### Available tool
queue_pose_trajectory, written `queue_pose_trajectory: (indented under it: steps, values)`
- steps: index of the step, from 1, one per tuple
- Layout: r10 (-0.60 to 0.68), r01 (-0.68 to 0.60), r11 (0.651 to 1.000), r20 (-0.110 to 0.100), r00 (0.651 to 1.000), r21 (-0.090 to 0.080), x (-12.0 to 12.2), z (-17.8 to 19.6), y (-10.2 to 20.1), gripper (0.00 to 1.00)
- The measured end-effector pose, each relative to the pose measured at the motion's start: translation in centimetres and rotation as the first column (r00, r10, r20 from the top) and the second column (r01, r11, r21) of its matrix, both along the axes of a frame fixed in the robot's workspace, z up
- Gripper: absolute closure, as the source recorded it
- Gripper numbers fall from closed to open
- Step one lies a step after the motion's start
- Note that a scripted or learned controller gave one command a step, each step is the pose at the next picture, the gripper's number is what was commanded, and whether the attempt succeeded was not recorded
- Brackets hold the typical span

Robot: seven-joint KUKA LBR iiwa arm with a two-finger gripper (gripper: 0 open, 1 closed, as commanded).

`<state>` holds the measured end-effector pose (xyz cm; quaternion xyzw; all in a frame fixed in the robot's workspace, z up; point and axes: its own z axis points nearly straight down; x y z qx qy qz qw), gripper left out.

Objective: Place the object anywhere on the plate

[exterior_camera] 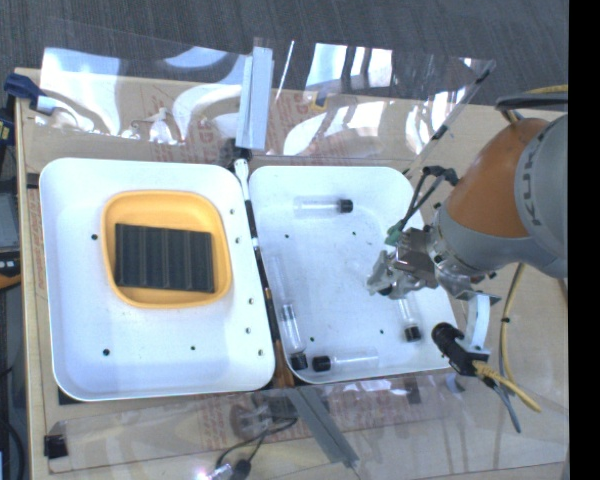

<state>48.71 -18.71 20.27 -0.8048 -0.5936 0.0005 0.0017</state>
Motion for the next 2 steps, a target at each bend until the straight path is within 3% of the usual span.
queue_pose_trajectory:
  steps: [1,2]
  values:
    - [0.159,-0.159,0.987,-0.003,0.987,0.001,-1.1,-6.6,5.6,1.0]
    - [0.193,-0.193,0.981,-0.001,0.981,0.001,-1.1,-1.1,11.8,1.0]
